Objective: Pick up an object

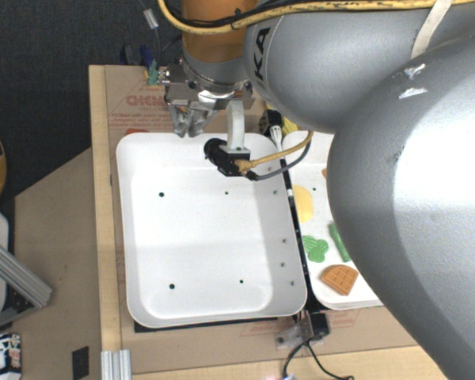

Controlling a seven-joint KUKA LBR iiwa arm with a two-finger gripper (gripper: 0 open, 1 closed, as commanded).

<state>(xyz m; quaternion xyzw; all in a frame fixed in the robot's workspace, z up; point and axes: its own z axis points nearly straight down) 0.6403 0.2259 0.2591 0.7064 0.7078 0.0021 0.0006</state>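
My gripper hangs over the far rim of the left white bin, near its back left corner, with nothing visible in it. The loose objects lie in the right bin, mostly hidden by the arm. There I see a yellow piece by the divider, a green leafy toy with a green stick beside it, and an orange waffle-like piece near the front. All of them lie well to the right of the gripper.
A white bracket with a black block and a cable hangs from the wrist over the left bin's far side. The big grey arm covers most of the right bin. Brown cardboard borders the bins.
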